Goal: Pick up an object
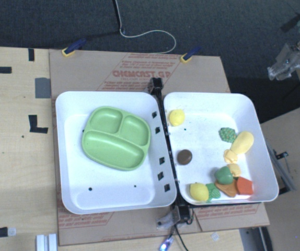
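Two shallow white plastic bins sit side by side on the tabletop (14,140). The left white bin (69,192) holds a light green plastic plate with three sections (116,137). The right white bin (207,106) holds the small toys to pick from. A small yellow ball-like toy (176,117) sits near the top left corner of that bin. A small round brown toy (184,156) lies by itself near the middle of the left side. A bumpy green toy (226,134) touches a long pale yellow toy (240,144) on the right side. A heap sits in the bottom right corner: a yellow lemon-shaped toy (199,192), a round green toy (224,174) and an orange-red block toy (244,186), all packed close. The robot's end effector (285,67) hangs at the top right, well apart from the bins, and it is too blurry to tell if it is open or closed. Nothing is picked up yet. A good choice is probably the brown toy or the yellow ball, since each has space around it. The arm should come straight down over the middle of the toy, and stay away from the bin wall.
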`<state>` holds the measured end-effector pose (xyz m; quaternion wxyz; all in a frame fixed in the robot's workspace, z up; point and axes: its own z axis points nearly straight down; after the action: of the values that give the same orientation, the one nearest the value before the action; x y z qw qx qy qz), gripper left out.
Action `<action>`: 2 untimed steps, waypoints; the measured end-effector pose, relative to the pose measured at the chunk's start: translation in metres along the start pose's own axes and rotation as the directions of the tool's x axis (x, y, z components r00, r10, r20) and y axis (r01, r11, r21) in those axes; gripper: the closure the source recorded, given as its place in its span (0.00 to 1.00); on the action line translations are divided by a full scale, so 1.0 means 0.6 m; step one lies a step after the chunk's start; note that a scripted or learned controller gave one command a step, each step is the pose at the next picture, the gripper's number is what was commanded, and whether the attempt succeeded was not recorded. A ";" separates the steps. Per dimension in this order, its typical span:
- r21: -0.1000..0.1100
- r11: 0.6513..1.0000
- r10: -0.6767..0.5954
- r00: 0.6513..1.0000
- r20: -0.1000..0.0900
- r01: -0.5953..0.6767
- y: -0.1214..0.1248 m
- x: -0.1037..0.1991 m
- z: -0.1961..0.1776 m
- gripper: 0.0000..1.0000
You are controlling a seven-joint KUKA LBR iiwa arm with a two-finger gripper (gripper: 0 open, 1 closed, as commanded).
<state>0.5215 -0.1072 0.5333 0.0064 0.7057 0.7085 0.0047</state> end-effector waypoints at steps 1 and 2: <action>0.029 1.000 -0.002 1.000 -0.005 0.003 -0.069 0.111 0.181 1.00; 0.008 1.000 0.001 1.000 -0.002 -0.001 -0.063 0.120 0.042 1.00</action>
<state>0.4841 -0.0353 0.5075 0.0030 0.7061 0.7081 0.0027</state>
